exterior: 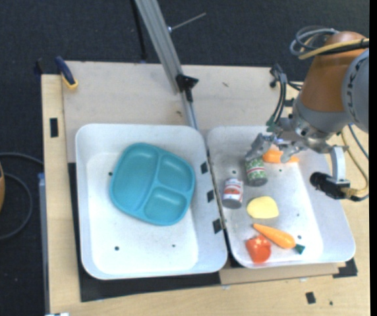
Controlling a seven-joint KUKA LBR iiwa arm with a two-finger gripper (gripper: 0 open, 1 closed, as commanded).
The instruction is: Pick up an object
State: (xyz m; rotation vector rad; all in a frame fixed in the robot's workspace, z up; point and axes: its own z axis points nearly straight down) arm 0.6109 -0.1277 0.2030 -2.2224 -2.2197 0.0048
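Left white bin [96,255]: a teal plastic divided plate [152,184] lies flat near its middle. Right white bin [327,242]: small silver can with red label [232,191] near the left wall; green-labelled can [256,170] just beyond it; pale yellow lemon-shaped toy [262,208] mid-bin; red toy pepper [258,249] and orange toy carrot [275,236] side by side at the near edge. Gripper [272,145] hovers at the far end beside a small orange object [273,155]; jaw state cannot be told.
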